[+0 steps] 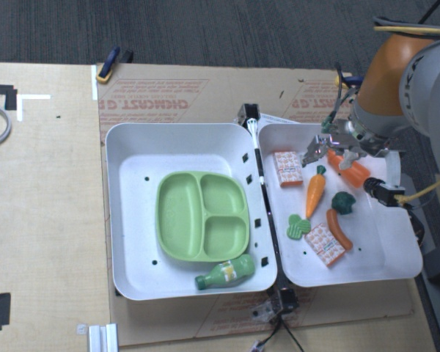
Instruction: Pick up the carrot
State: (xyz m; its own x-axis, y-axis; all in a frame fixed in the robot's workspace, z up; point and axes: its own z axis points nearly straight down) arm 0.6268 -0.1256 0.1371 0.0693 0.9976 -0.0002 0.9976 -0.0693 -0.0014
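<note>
Two white bins (125,218) hold one carrot (315,192), one bottle (225,273).

My tool (336,147) hangs over the far part of the right bin (396,259). The carrot (315,189) lies just nearer than it, the cracker box (287,168) to its left. Well left, in the other bin (125,218), sits the divided plate (202,216), a bottle (226,273) at its near edge.

Just below my claw (328,151) lies the orange carrot (315,189), green-topped; farther off, a pale green plate (202,216).
</note>
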